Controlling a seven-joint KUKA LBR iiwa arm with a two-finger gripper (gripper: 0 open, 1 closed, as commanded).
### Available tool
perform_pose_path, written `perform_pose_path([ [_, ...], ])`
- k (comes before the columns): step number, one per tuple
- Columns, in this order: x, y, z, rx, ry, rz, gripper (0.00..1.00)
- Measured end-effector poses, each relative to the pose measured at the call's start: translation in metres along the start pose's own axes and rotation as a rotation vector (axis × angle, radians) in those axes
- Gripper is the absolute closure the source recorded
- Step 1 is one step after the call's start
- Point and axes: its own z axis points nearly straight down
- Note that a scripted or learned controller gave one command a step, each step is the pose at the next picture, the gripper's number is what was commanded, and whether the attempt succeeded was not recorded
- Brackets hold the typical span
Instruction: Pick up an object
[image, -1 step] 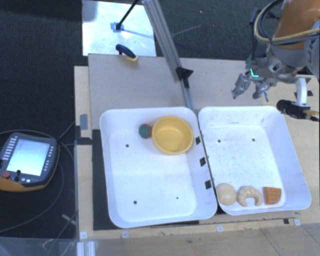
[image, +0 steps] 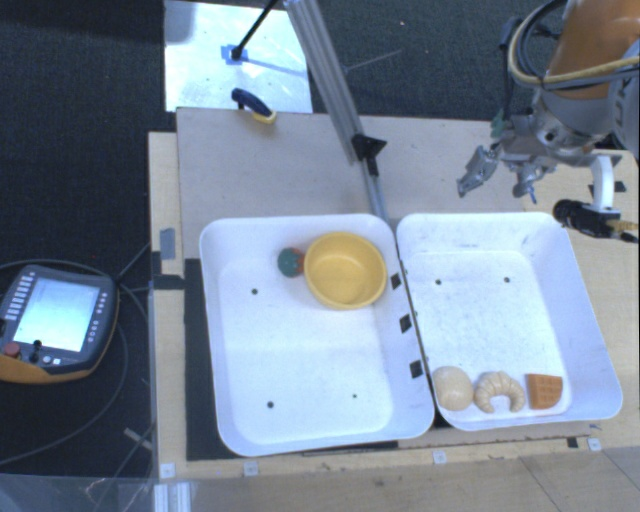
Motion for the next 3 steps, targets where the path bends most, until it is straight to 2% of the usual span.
perform_pose_path([
  [1,0.003,0.009,0.056,0.004,0.0,0.0,0.0],
  [3,-0.006,0.005,0.154,0.005,0.0,0.001,0.0],
])
